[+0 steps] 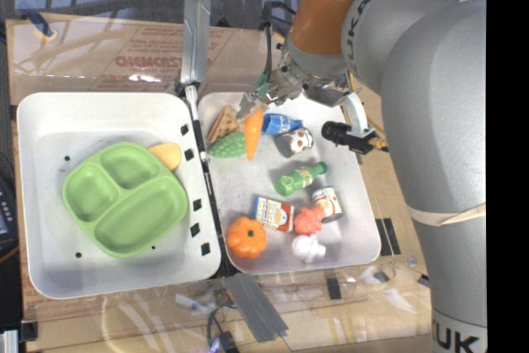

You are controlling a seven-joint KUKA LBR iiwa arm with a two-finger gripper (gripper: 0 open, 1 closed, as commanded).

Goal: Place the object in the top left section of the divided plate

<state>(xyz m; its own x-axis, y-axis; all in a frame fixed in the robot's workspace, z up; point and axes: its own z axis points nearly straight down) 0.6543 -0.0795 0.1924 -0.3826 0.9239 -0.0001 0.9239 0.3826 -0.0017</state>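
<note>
Orange plastic carrot (251,133) hangs upright, its top pinched in the tool (263,97) above the right bin (364,202); carry it level toward the green divided plate (126,198), release low over its top-left section.

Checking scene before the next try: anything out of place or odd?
One thing: a yellow item lies in the left bin against the green divided plate's upper right rim, outside its sections. The carrot stands tilted just below the end effector in the right bin.
</note>
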